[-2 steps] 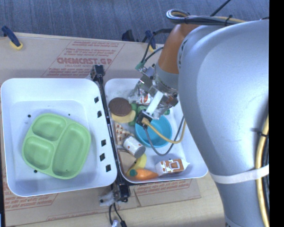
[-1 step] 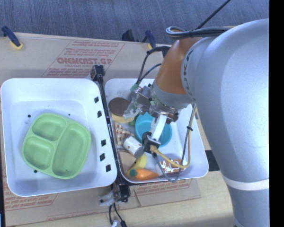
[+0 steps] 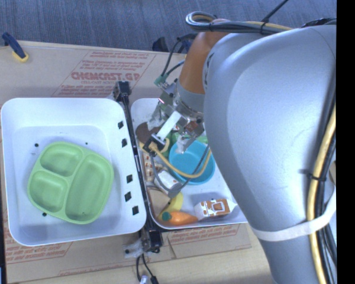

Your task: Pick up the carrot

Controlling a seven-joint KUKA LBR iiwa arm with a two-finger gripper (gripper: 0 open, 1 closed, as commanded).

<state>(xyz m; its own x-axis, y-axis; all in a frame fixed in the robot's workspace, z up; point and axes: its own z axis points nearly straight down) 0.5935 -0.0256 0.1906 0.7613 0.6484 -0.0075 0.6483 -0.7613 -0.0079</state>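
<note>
The carrot [image 3: 181, 219] is orange with a green tip and lies flat at the front edge of the right bin [image 3: 143, 106]. A yellow piece [image 3: 176, 202] touches it from behind. My gripper [image 3: 164, 177] reaches down into the left side of the right bin, beside the blue bowl [image 3: 194, 161]. It hangs a short way behind the carrot and is apart from it. The grey arm hides much of the right bin.
A green divided plate [image 3: 71, 182] lies in the left bin [image 3: 18, 117]. An orange and white toy [image 3: 214, 207] sits right of the carrot. A yellow cable loops over the blue bowl. The divider between the bins runs just left of the gripper.
</note>
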